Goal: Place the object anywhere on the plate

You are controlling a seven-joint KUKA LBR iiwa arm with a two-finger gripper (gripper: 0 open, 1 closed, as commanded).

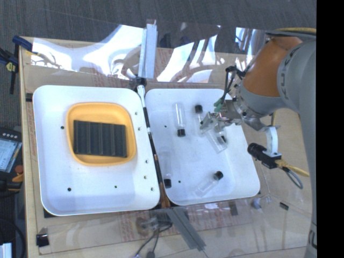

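A yellow plate (100, 114) lies in the left bin (54, 181) with a black ribbed insert (100, 138) at its middle. Several clear vials with black caps lie in the right bin (239, 184): one upright in the view (178, 117), one near the front (208, 183), and one (220, 141) just below my gripper. My gripper (210, 122) hangs low over the right bin's upper middle, reaching in from the right, far from the plate. A loose black cap (198, 108) sits just to its upper left.
A small black piece (167, 183) rests by the right bin's front left corner. A raised divider (149, 144) runs between the bins. The arm's grey wrist and orange band (269, 74) fill the upper right, with a cable (290, 170) trailing beside the bin.
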